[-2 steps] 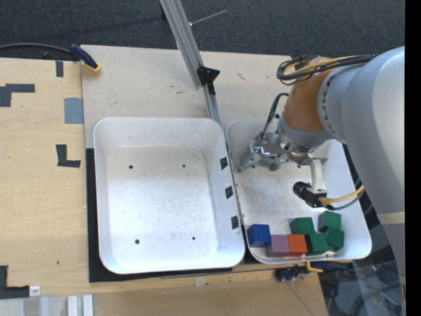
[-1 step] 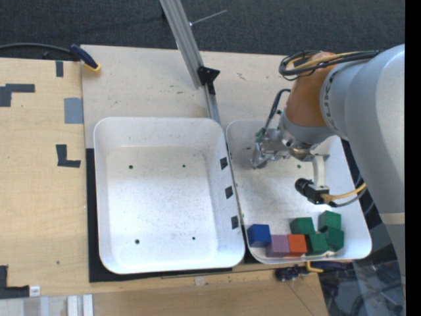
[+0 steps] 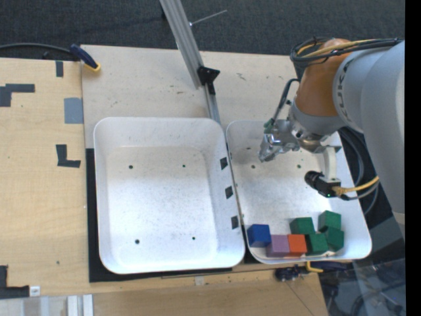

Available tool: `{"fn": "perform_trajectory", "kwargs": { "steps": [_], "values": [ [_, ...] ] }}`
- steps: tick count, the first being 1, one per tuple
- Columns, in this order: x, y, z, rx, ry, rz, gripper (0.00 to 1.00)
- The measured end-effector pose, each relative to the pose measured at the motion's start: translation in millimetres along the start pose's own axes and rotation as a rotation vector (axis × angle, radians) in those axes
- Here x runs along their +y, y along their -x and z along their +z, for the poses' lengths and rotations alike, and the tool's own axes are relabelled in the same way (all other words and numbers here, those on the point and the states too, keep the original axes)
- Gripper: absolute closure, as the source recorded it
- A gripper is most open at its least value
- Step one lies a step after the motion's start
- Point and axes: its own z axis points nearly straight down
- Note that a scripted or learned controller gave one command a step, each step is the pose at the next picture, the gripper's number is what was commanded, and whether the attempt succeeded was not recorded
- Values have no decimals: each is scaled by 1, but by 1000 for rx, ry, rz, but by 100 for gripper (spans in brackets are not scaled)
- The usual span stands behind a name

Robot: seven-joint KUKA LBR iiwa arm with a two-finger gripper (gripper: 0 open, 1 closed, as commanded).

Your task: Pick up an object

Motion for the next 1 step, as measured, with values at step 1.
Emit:
{"fn": "perform_trajectory", "kwargs": {
  "steps": [1],
  "values": [
    [10, 5, -52, -1, 2, -1, 100]
  ]
}}
